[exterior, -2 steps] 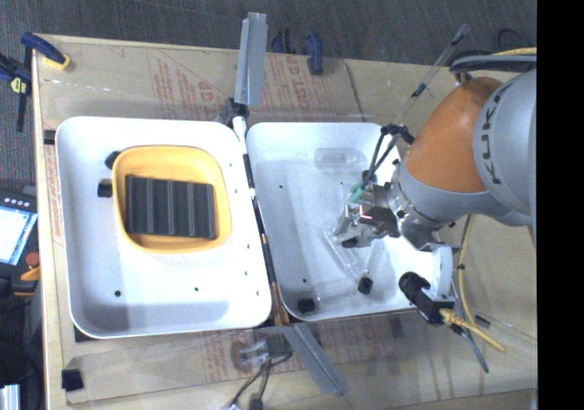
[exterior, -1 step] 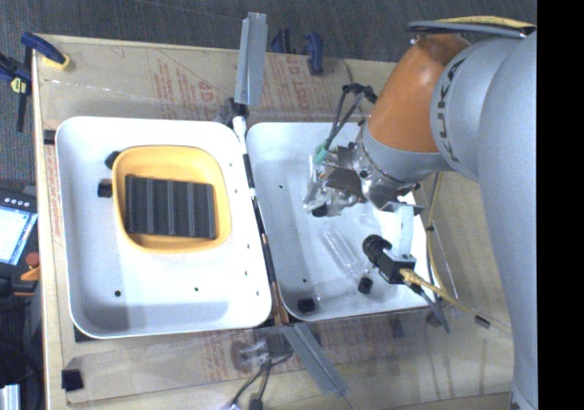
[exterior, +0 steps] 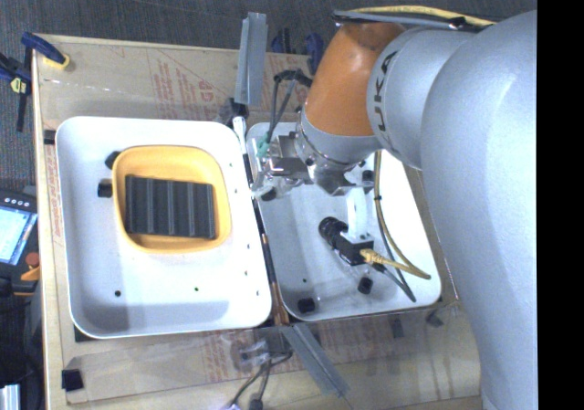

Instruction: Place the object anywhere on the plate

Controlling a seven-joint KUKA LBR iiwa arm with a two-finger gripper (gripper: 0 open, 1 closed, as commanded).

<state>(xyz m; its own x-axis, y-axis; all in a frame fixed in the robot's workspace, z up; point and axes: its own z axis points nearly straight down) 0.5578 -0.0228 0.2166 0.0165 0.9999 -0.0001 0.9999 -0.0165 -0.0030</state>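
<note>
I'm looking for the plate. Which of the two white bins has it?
The bin on the picture's left: the yellow plate lies in it. The other bin has no plate and sits under the grey arm.

Left bin [exterior: 73,216] — holds the plate [exterior: 137,162], which sits toward the bin's far side. Ridged block [exterior: 171,207]: on the plate, inside its rim. First small piece [exterior: 105,187]: in the same bin, just left of the plate. Second small piece [exterior: 110,160]: at the plate's far-left corner, touching or tucked under its edge. Right bin [exterior: 301,253]: right of the plate, edge to edge with the left bin. Two cubes in it — corner cube [exterior: 306,305] and inner cube [exterior: 365,285] — both right of the plate, toward the near side. Arm [exterior: 438,125]: right of the plate, over the right bin.
</note>
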